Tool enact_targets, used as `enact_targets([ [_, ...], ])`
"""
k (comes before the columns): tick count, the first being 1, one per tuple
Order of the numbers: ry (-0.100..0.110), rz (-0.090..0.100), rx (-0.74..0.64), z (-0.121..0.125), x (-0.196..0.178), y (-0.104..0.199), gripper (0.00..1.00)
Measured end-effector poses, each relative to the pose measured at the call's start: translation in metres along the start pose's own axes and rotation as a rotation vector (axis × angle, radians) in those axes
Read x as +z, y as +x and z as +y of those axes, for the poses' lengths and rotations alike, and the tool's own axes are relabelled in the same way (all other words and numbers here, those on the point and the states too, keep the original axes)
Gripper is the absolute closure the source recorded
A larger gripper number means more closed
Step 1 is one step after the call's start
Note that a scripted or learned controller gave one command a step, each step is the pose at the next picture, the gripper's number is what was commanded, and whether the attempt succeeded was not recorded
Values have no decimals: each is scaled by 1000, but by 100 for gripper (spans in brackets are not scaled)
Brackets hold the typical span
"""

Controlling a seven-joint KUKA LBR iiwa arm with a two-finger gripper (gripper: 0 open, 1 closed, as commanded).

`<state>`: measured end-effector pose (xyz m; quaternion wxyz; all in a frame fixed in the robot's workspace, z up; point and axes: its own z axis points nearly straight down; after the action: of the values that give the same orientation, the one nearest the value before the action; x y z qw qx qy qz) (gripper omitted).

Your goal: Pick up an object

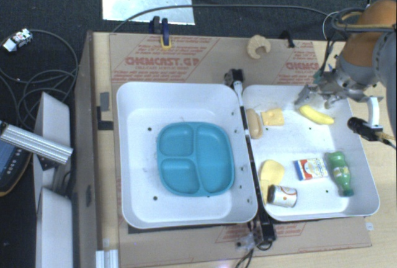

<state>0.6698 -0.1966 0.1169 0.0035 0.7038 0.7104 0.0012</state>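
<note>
The right bin [366, 195] holds a yellow banana [316, 115], a pale yellow block [272, 117], a tan bun-like piece [253, 124], a yellow rounded item [271, 170], a small can [282, 196], a red, white and blue box [310, 168] and a green bottle [339, 172]. My gripper [316, 98] hangs at the bin's far right corner, just above and behind the banana. Its fingers look spread apart, and nothing sits between them.
The left bin [133, 136] holds a blue divided plate [195, 158]. A beige lump [258, 46] lies on the bench behind the bins. A black and white fitting [367, 124] juts out at the right bin's right edge. The arm's orange band [372, 18] is above.
</note>
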Motion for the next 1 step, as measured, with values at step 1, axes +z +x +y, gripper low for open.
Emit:
enact_targets([
  [1, -4, -2, -2, 1, -12, 0, 100],
])
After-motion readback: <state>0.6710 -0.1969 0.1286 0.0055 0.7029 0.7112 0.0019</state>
